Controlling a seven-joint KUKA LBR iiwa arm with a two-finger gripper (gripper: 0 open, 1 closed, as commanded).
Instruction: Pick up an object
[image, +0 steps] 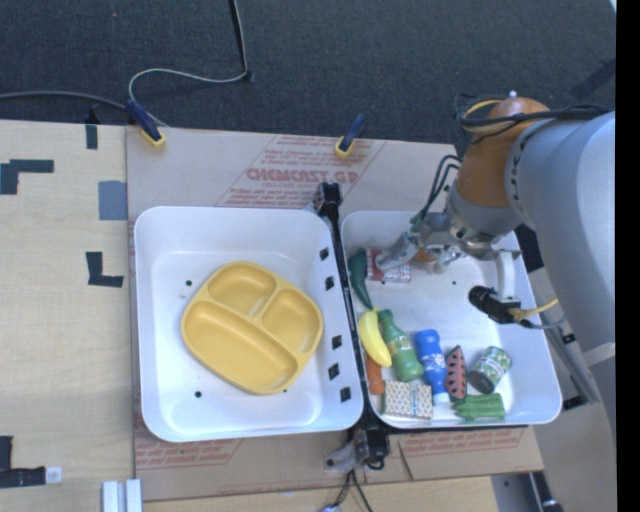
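My gripper (418, 248) hangs over the far end of the right bin (545, 385); I cannot tell its jaw state. A red-and-white packet (388, 268) lies just beneath. I'd centre over it, clear of the green chilli (358, 281), before closing.

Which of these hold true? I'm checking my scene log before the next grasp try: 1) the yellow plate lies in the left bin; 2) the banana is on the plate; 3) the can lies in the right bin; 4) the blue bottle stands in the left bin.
1) True: the yellow plate lies in the left bin.
2) False: the banana lies in the right bin, by its left wall, beside the green bottle.
3) True: the can lies near the right bin's right side.
4) False: the blue bottle lies in the right bin, among the other items.
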